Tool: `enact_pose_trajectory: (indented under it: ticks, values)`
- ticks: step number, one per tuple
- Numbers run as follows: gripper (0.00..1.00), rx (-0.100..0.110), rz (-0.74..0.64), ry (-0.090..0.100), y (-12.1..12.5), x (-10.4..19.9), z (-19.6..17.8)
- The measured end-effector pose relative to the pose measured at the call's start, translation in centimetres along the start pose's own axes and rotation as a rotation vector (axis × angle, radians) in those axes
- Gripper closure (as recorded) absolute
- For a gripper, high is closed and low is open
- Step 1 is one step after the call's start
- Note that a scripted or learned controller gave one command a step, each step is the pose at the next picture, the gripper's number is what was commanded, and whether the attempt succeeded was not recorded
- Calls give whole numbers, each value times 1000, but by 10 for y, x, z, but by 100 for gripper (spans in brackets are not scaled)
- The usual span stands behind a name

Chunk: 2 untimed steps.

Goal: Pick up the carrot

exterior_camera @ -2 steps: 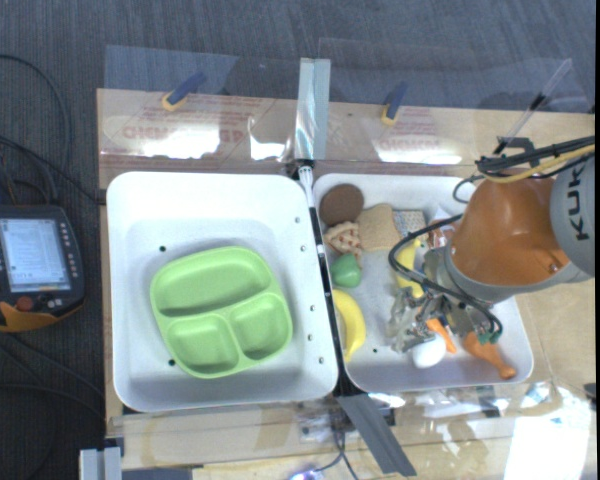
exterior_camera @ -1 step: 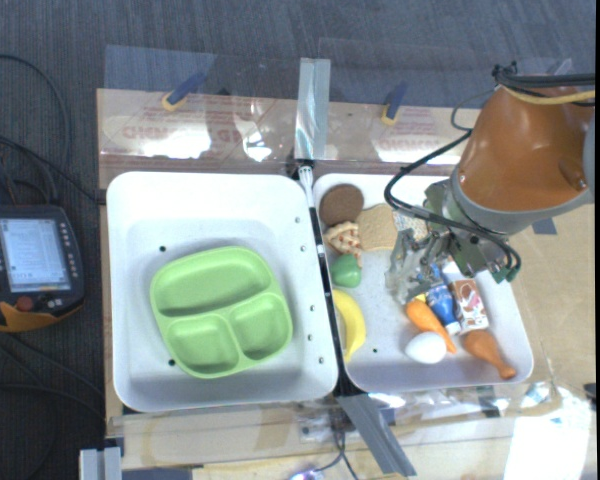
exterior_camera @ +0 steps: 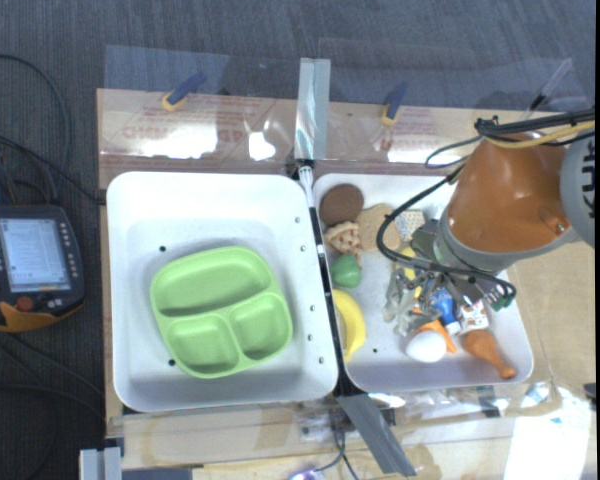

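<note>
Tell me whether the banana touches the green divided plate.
Apart. The camera view shows the banana in the right bin and the green divided plate in the left bin, walls between.

Two white bins (exterior_camera: 130,268), one green divided plate (exterior_camera: 220,310), one banana (exterior_camera: 351,323), one carrot (exterior_camera: 490,352).

The arm (exterior_camera: 510,193) reaches in from the right, orange band uppermost, gripper (exterior_camera: 427,303) pointing straight down beneath it.

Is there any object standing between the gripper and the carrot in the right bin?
Nothing visible separates them. The gripper is low in the right bin, and the carrot lies right beside its fingers, crowded by a white egg and a chicken drumstick.
</note>
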<state>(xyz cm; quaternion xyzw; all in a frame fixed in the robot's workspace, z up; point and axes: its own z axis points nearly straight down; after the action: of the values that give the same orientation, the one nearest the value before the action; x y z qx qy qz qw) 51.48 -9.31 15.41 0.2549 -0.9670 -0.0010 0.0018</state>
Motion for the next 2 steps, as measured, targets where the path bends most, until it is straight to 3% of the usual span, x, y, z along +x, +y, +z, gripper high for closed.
enact_pose_trajectory:
  ticks: [1,2]
  values:
    - [100,4,-207,-6,4,-4,-30]
    - [0,2,-207,-6,4,-4,-30]
